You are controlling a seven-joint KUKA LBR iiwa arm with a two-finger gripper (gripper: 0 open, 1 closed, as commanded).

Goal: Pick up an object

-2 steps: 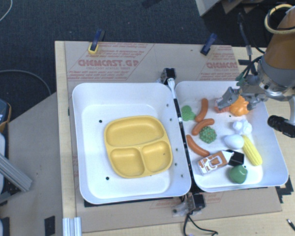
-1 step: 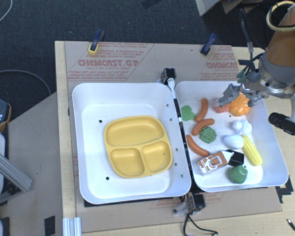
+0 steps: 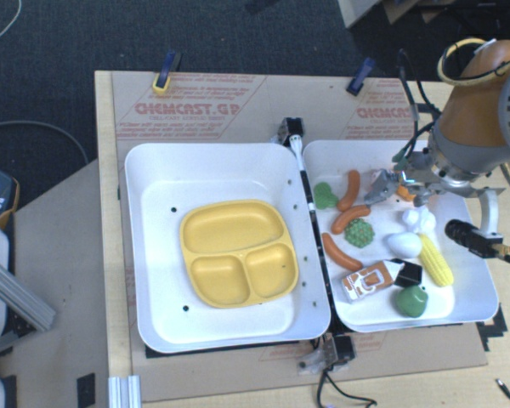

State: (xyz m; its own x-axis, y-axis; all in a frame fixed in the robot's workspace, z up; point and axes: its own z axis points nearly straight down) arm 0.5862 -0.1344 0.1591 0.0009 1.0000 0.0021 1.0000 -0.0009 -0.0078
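Pincer (image 3: 389, 185) of the grey arm hangs low over the upper part of the right bin (image 3: 467, 313), its metal fingers pointing toward the divide between the bins; how far apart they stand cannot be told from this slant, and nothing shows between them. Taking that right bin as the landmark: a sausage (image 3: 350, 189) lies upright-slanted near its upper left, just beside the fingertips; a second sausage (image 3: 350, 218) lies just below it; a third sausage (image 3: 340, 251) slants through the bin's lower left. A small green leafy piece (image 3: 324, 195) sits against the bin's left wall; a broccoli head (image 3: 359, 234) sits near the bin's middle, touching the second sausage. White rounded pieces (image 3: 405, 242) lie right of centre; a corn cob (image 3: 435, 259) lies just beside them, toward the right wall. A small orange-and-white box (image 3: 365, 281) lies toward the bin's lower edge, with a black block (image 3: 407, 273) at its right end and a green pepper-like piece (image 3: 410, 301) just below that. Left of the right bin, touching it along the divide, the left bin (image 3: 153, 177) holds a yellow divided tray (image 3: 238, 252).
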